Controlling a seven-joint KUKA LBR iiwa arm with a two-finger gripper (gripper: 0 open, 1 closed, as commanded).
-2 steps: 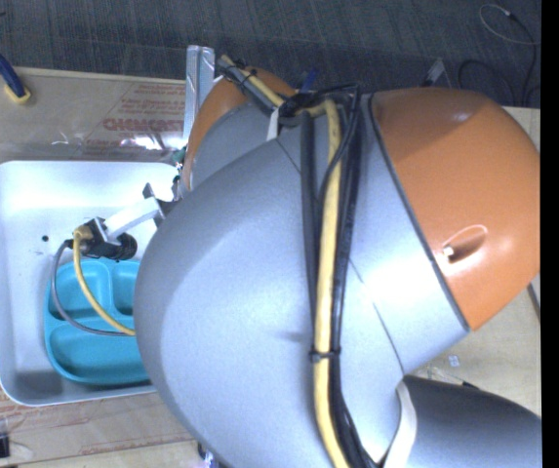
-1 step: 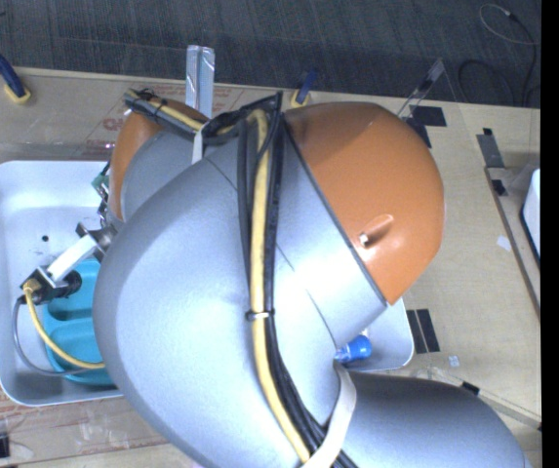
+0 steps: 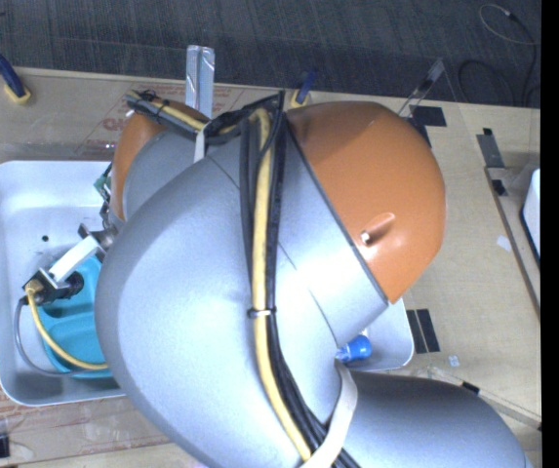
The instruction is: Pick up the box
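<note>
My arm fills most of the camera view and reaches over the left bin (image 3: 6, 203). My gripper (image 3: 92, 232) is low inside that bin, largely hidden under the wrist. Just beneath and in front of it lies a light blue object (image 3: 72, 334) near the bin's front wall; it may be the box, but its shape is partly covered. Whether the gripper touches it cannot be seen.
A small blue and white thing (image 3: 355, 351) peeks out from under the arm in the right bin (image 3: 404, 344). A green-edged item (image 3: 105, 185) shows at the left bin's back. Blue clamps (image 3: 8, 74) sit on the bench's far edge.
</note>
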